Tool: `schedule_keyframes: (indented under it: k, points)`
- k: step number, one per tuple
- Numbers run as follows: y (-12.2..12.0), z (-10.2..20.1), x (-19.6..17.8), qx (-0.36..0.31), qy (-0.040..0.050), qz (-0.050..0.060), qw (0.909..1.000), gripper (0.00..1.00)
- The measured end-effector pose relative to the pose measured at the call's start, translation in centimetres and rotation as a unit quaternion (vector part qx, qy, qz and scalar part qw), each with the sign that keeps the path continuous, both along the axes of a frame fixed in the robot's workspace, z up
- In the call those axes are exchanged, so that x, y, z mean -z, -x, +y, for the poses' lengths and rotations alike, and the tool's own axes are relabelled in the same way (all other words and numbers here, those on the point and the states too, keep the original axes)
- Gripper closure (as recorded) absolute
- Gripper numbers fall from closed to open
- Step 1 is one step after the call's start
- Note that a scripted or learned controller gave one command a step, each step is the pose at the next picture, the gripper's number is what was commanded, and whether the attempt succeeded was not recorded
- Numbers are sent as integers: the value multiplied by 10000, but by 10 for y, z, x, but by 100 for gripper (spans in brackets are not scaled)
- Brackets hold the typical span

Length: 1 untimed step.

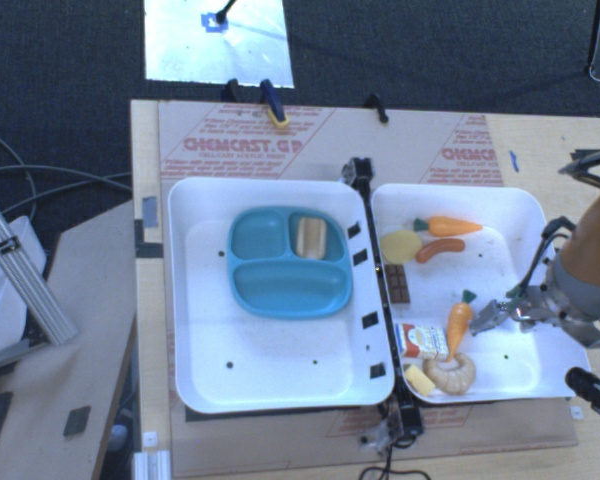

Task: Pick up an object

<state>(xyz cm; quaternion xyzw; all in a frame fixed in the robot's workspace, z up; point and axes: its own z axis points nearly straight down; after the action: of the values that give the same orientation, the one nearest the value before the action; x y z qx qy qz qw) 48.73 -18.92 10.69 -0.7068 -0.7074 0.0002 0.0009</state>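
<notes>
Camera view. Tabletop (150,298) with two white bins side by side.

Left bin (205,368): teal divided plate (285,288), a tan bread slice (311,237) in its upper right compartment.

Right bin (510,368): carrot (452,226) at 12 o'clock; sausage (439,250) just below it; yellow disc (400,246) at the sausage's 9 o'clock; dark chocolate bar (398,284) along the left wall; second carrot (459,326) near centre, tilted; small carton (421,341) touching its lower end; croissant (452,373) at 6 o'clock; yellow piece (418,379) beside the croissant.

End effector (492,317): inside the right bin, entering from 3 o'clock. Fingers slightly spread, nothing between them. The second carrot lies just beside the tips, at their 9 o'clock, apart from them.
</notes>
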Motion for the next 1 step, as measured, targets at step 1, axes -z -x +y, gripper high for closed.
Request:
schedule_keyframes:
  k: [1]
  points:
    - [0,0,24,-2,4,-3,10000,0]
